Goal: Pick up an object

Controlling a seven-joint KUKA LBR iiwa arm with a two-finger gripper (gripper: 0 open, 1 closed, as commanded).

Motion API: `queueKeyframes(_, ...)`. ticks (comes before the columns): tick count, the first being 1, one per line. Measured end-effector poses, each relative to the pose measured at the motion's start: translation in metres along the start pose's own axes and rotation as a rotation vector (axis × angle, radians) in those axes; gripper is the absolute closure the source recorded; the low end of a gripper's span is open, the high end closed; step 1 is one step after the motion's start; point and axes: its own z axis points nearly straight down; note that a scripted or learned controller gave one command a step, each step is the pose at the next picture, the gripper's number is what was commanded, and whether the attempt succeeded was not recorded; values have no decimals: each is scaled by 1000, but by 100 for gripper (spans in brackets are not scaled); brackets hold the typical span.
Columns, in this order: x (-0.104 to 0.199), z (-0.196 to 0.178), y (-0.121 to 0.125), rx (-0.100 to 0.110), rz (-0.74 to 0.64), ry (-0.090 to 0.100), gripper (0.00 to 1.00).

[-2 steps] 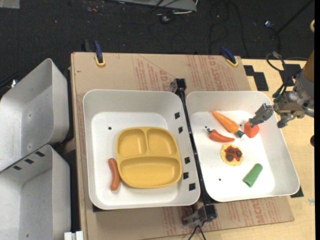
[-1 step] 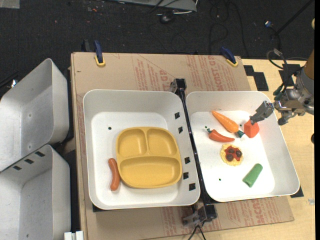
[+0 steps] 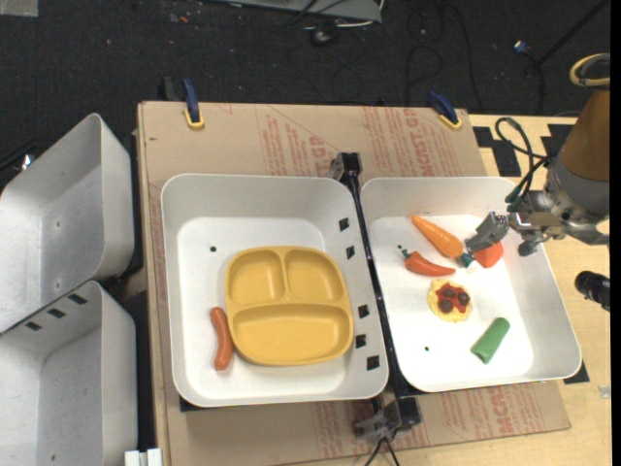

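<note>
Hand (image 3: 482, 242) low over right bin (image 3: 553, 289), beside carrot (image 3: 437, 235)

Both bins (image 3: 184, 260) are white, the divided plate (image 3: 288, 305) yellow, the sausage (image 3: 222, 338) reddish-brown, the carrot (image 3: 438, 235) orange, the chilli pepper (image 3: 428, 264) red, and the cucumber piece (image 3: 490, 340) green.

Red printing runs across the brown cardboard sheet (image 3: 408, 134) that lies under the two white bins. Behind the right bin (image 3: 553, 289) the letters stand upside down and mirrored from this angle, and cannot be made out with any certainty. More red print shows on the cardboard's front right corner, likewise too small and skewed to read.
</note>
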Motion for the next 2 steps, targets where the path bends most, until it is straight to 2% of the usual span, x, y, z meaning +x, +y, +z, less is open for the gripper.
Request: queueKeyframes(2, 1, 117, -6, -1, 1, 0, 0)
